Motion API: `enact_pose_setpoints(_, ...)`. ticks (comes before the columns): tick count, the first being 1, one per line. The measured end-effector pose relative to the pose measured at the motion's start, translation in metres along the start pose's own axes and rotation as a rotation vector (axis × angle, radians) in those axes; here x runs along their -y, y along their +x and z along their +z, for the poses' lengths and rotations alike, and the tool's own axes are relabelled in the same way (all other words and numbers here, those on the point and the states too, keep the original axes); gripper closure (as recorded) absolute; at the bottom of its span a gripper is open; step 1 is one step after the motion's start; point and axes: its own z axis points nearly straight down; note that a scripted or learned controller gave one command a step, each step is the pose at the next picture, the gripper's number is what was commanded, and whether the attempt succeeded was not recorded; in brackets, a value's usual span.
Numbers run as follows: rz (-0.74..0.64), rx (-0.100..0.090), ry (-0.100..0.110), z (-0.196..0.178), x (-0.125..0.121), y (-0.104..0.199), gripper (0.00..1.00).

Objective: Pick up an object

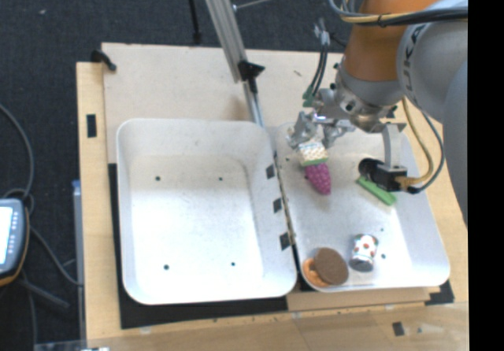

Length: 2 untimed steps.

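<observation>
— Over the right bin (417, 251), how far along is the pick?

— Midway, I judge. The gripper (309, 139) sits low at the bin's far left corner, its fingers closed around a pale checkered block (313, 153), just above a purple berry-shaped toy (319, 178).

— What is left?

— Raising it clear.

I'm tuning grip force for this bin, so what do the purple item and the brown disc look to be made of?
Purple item: probably soft rubber or plastic; matte, bumpy, grape-like surface. Brown disc: matte and smooth, on an orange base; likely plastic or foam, too small to tell.
</observation>
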Motion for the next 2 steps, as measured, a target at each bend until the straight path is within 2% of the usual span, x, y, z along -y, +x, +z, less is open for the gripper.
enact_pose_setpoints(1,0.0,0.001,0.0,-0.001,-0.022,0.055,1.0)
enact_pose_setpoints(2,0.002,0.002,0.003,0.022,-0.04,0.101,1.0)
